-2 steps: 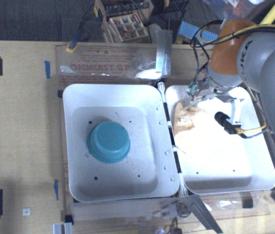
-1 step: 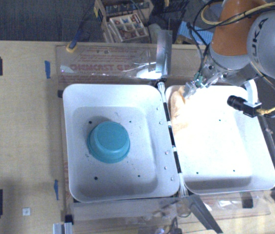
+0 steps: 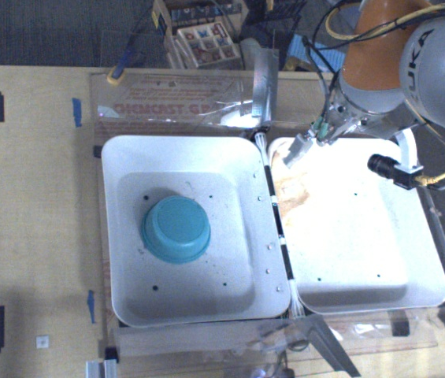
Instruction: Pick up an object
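Target lies in the other bin from the gripper.
Gripper point(image 3: 301, 144), finger state indiscernible, hangs over right bin point(image 3: 364, 290)'s upper-left corner; teal bowl point(image 3: 176, 228) sits upturned, down-left, across the divide.

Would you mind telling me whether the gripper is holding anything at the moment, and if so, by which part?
Nothing is seen in the gripper, which hangs over the right bin's top-left corner. The teal bowl sits upside down in the left bin, apart from it.

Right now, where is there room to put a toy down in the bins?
The left bin has bare floor all round the teal bowl, most toward its right wall. The right bin is bare across its middle and near side. It is crowded at its far left corner, where the gripper hangs.
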Robot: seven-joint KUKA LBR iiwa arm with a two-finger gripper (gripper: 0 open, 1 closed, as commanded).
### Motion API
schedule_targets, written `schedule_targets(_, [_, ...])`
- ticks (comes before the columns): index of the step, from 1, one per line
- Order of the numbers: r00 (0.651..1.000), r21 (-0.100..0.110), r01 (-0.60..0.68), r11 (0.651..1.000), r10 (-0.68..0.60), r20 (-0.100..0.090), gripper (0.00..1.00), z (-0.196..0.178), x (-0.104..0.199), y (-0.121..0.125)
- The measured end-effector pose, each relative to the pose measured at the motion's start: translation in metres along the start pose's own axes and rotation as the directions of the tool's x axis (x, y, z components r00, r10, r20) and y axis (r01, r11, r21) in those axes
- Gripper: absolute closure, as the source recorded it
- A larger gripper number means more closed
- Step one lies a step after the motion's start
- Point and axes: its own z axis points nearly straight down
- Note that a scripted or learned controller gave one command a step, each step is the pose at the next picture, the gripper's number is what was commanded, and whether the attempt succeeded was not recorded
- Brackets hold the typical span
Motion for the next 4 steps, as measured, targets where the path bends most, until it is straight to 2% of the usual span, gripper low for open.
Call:
schedule_targets(1, [0.981, 0.007, -0.196, 0.981, 0.196, -0.004, 0.00, 0.001, 0.029, -0.052])
schedule_targets(2, [1.000, -0.002, -0.022, 1.000, 0.022, 0.001, 0.00, 0.085, -0.037, -0.030])
schedule_targets(3, [1.000, -0.002, -0.022, 1.000, 0.022, 0.001, 0.00, 0.085, -0.037, -0.030])
schedule_targets(4, [0.971, 0.000, -0.239, 0.971, 0.239, -0.017, 0.00, 0.093, -0.063, -0.034])
